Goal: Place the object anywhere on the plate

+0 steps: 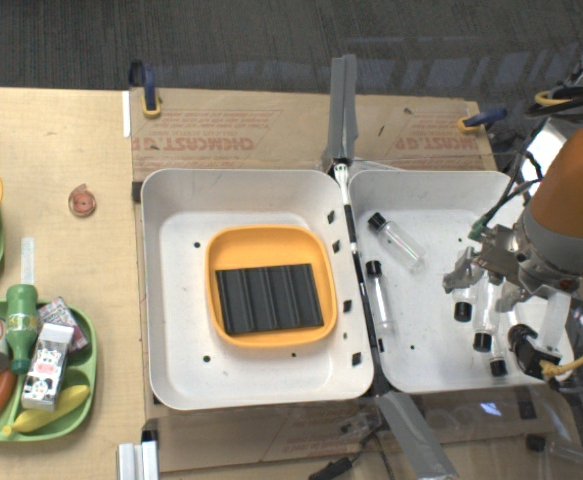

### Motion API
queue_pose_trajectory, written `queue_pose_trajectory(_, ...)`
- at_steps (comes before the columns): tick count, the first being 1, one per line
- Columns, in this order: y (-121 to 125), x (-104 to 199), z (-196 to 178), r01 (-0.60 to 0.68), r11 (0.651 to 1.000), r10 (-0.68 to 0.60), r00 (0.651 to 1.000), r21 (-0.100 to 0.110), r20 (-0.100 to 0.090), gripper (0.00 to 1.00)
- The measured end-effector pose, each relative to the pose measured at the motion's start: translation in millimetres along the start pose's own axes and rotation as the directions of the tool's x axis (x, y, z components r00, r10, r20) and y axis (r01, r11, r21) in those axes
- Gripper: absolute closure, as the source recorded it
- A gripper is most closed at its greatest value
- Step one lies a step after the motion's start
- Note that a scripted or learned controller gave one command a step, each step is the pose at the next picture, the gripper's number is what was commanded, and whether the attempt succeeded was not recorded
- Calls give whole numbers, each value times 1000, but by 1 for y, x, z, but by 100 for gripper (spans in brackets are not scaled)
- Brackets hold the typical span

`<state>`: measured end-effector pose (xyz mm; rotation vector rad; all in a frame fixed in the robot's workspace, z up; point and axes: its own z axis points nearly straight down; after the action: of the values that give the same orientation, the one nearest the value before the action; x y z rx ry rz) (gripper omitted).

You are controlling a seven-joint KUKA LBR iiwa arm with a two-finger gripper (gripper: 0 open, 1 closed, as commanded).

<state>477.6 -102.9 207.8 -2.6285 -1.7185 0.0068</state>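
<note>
In the camera view, the grey arm (569, 203) reaches in from the right and its jaws hang over the right part of the right bin (421, 190). They are crowded by dark parts and cables, so I cannot tell if they are released or clenched, and I see nothing clearly between them. In this same bin, a clear tube (399, 240) with a black cap lies up and to the left of the jaws, tilted. A second clear tube (379, 298) lies further left of them, along the wall between the bins. Some small black-capped pieces (482, 342) are just below the jaws, but I cannot tell if they lie loose. Well apart from the jaws, on their left, the left bin (171, 268) holds the orange plate (271, 246) near its middle. A dark grey ribbed block (271, 300) lies flat on the plate, inside its rim. Much further left of the jaws, on the table (61, 138), a green tray (76, 415) carries a green bottle (21, 320) and some small toy food items.
</note>
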Motion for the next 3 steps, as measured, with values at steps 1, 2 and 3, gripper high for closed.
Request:
queue_pose_trajectory(1,56,33,-36,222,975,-222,975,-1,1,100)
queue_pose_trajectory(2,103,45,-8,465,886,-465,886,-2,1,100)
queue_pose_trajectory(3,117,70,17,718,697,-718,697,-2,0,100)
